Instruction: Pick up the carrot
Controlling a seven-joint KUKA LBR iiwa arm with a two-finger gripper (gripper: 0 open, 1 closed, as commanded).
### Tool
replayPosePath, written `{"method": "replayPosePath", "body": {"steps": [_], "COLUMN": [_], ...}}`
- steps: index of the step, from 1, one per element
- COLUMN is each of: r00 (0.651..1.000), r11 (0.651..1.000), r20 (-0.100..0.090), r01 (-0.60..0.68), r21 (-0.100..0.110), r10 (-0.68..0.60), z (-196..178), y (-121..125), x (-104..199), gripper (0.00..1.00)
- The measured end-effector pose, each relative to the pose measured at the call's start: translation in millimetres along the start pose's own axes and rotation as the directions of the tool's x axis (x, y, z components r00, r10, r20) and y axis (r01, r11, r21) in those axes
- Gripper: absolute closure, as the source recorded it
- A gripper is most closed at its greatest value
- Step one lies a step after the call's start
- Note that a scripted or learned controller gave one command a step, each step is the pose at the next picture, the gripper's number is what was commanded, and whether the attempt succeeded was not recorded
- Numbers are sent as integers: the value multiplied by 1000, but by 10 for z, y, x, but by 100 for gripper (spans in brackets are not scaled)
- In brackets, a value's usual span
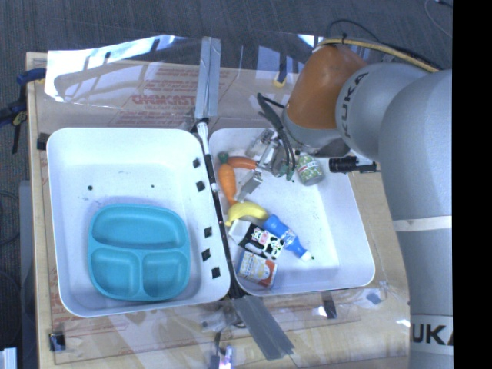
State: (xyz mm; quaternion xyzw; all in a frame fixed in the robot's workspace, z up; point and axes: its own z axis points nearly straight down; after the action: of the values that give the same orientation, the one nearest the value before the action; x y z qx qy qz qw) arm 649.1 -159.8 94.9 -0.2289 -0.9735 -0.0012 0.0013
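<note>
I see the arm filling the frame's right and hiding the right bin corner. The divided blue tray sits lower left. Carrot lies mid-frame above banana and carton; gripper beside it, spread unclear.

Two shallow white bins side by side on bench. Left bin holds blue three-part plastic tray. Right bin holds orange carrot by left wall, yellow banana in front of carrot, cow-print carton in front of banana. Claw just right of carrot.
</note>
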Motion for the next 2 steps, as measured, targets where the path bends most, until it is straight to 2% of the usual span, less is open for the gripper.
{"method": "replayPosePath", "body": {"steps": [1, 2], "r00": [1000, 969], "r11": [1000, 970], "r20": [-1, 43], "r01": [4, 240], "r21": [6, 28], "r10": [-4, -241], "z": [-98, -106], "y": [-23, 195], "x": [-3, 423], "gripper": [100, 100]}}
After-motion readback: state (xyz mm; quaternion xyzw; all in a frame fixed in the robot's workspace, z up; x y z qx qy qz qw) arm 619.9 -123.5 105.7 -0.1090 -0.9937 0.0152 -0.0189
